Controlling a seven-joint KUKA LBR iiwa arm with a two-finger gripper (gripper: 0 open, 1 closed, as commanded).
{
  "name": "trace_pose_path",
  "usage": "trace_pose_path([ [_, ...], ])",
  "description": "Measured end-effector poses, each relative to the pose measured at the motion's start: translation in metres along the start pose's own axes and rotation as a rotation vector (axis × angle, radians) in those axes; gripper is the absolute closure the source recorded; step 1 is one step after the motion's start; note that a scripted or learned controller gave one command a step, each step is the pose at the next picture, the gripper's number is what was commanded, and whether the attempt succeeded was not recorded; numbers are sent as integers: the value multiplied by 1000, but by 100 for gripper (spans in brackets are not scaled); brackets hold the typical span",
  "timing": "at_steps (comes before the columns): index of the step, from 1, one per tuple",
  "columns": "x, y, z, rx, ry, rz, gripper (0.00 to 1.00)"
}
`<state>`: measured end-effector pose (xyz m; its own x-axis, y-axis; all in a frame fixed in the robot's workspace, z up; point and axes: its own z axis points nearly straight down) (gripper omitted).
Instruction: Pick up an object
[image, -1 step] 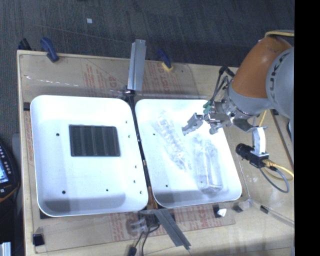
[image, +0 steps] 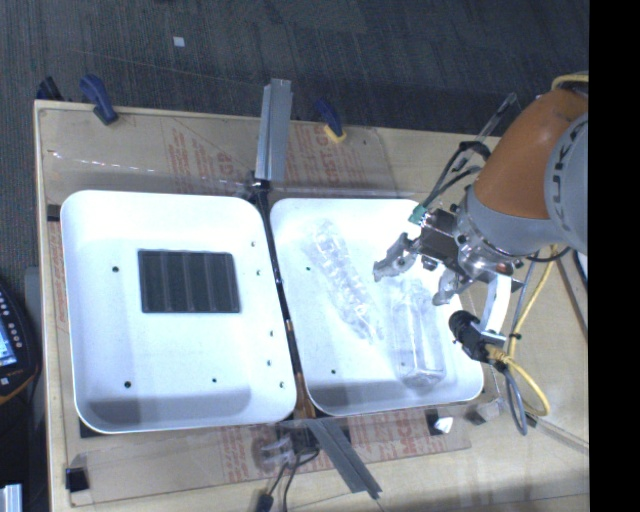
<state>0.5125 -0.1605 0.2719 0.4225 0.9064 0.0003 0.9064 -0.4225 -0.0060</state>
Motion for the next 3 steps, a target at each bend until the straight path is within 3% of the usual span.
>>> trace_pose_path([
  [1, 29, -1, 78, 2, 0, 403, 0],
  [2, -20, 52, 48, -2, 1, 514, 0],
  [3, -42, 21, -58, -6, 4, 902, 0],
])
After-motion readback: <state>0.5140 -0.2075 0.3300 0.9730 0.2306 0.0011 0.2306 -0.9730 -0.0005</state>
